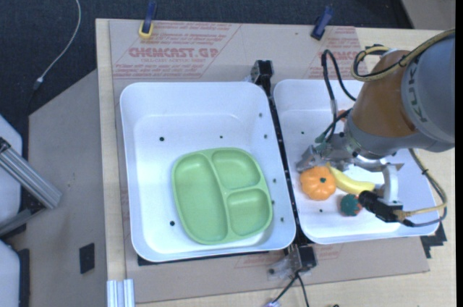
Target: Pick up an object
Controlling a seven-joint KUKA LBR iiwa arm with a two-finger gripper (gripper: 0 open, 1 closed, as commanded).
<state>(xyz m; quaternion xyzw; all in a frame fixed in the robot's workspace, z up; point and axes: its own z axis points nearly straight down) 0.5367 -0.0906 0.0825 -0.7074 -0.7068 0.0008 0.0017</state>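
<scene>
In the right bin [307, 106] lie an orange pumpkin-shaped toy [317, 184], a yellow banana [350, 183] and a small teal ball [350, 205], close together near the bin's front. My gripper [323, 155] hangs just above the pumpkin toy, at the end of the grey and orange arm that covers the bin's right half. Nothing shows held in the gripper.
The left bin [145, 117] holds a green divided plate [221, 193] with three compartments. A black clip [262, 71] sits at the top of the wall between the bins. Cables run along the arm and over the right bin's far part.
</scene>
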